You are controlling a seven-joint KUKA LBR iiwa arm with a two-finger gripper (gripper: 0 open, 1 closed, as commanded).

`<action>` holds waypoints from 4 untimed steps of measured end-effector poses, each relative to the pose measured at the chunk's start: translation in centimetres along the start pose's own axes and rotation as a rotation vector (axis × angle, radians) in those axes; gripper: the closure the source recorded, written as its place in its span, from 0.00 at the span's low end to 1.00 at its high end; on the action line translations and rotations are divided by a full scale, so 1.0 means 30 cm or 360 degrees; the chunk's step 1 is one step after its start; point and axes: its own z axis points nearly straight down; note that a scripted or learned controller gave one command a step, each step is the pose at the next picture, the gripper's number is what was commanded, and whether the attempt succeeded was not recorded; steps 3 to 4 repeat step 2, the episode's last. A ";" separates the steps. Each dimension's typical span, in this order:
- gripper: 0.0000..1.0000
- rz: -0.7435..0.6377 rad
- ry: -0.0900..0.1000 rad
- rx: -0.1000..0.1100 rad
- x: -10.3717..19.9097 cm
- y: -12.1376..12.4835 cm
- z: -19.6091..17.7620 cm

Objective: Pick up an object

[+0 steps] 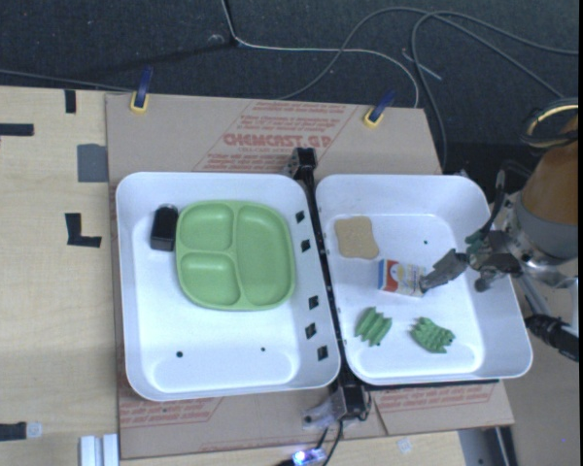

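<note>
We see two white bins side by side; the left bin holds a green divided plate with a small black block touching its left edge. The right bin holds a tan square sponge-like piece near its upper left, a small carton with blue and red print at mid-bin, and two green toy pieces below it, near the front wall. The gripper reaches in from the right, low over the right bin, its tip just beside the carton's right edge. We cannot tell whether it is apart or together, and nothing visibly sits clamped in it.
</note>
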 end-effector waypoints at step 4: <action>0.00 -0.0004 -0.0003 -0.0012 -0.016 -0.007 0.183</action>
